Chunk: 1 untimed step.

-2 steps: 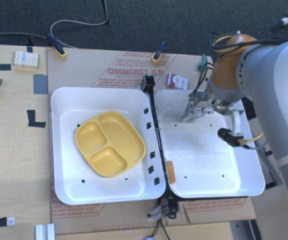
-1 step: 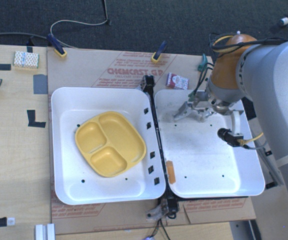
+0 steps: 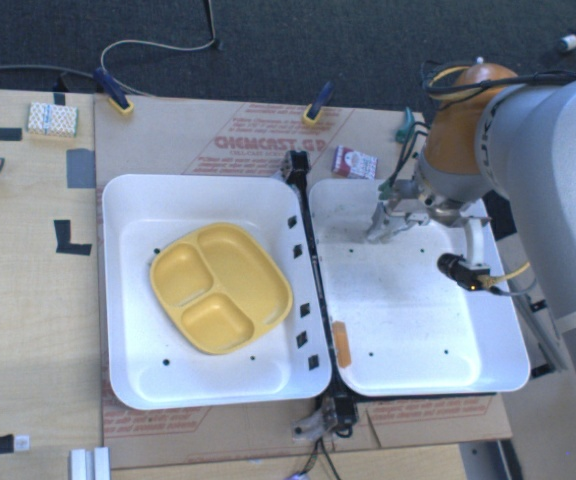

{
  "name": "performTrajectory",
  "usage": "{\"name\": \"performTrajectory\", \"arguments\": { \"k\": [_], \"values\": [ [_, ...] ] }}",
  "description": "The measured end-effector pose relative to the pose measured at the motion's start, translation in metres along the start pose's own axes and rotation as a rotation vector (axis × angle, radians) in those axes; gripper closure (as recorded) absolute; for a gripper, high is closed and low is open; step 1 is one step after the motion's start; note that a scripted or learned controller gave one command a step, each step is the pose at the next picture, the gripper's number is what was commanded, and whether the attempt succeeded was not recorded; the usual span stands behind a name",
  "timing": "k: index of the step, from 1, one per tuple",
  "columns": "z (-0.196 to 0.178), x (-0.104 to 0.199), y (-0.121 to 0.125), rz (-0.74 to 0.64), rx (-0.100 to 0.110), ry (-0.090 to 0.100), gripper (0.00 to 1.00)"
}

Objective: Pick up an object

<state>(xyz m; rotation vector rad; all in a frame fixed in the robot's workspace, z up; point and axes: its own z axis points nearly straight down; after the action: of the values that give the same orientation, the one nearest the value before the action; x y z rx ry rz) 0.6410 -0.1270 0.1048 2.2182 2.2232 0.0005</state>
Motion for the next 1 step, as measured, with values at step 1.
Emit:
{"name": "performTrajectory", "arguments": {
  "k": [1],
  "values": [
    [0.0001, 0.0000, -0.0001, 0.000, 0.000, 0.000, 0.00]
  ]
}}
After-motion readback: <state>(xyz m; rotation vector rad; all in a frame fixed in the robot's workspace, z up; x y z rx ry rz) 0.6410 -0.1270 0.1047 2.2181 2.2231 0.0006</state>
